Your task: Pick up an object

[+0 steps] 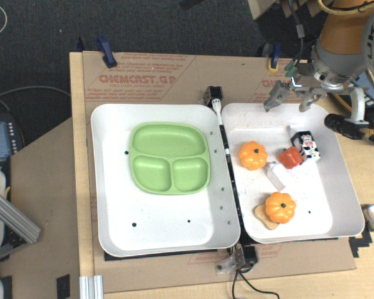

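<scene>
Far below the end effector, near the front of the right bin [336, 217], an orange pumpkin [280, 207] sat on a tan piece [262, 217]. A clear little bottle [275, 175] lay just behind it. Closer to the end effector were a second pumpkin [252, 155], a red block [290, 157] and a black and white toy [306, 145]. The end effector [290, 101] hung over the bin's back edge with its fingers spread apart and nothing between them. Off to its left, a green tray [169, 157] lay in the other bin [112, 192].
</scene>
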Available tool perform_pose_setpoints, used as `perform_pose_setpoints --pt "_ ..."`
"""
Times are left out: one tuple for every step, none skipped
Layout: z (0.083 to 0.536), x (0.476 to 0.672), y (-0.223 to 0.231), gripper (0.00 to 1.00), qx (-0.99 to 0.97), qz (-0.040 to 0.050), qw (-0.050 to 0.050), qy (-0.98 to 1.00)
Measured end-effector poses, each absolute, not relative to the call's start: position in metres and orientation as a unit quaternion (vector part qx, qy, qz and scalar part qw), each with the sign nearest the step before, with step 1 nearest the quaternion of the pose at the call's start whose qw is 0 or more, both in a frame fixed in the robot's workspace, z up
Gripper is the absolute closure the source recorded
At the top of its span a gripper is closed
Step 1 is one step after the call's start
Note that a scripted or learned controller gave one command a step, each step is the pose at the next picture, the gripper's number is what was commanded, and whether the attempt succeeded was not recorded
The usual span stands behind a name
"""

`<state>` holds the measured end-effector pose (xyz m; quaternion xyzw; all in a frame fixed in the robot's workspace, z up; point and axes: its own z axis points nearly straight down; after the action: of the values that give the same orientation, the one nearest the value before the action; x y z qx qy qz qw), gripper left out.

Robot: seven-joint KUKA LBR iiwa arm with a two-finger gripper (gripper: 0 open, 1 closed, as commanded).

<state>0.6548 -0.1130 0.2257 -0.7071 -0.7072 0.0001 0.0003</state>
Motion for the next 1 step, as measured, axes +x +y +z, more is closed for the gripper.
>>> perform_pose_setpoints --pt "0.0778 0.6058 -0.0970 0.00 -0.707 0.0020 0.004 -0.707"
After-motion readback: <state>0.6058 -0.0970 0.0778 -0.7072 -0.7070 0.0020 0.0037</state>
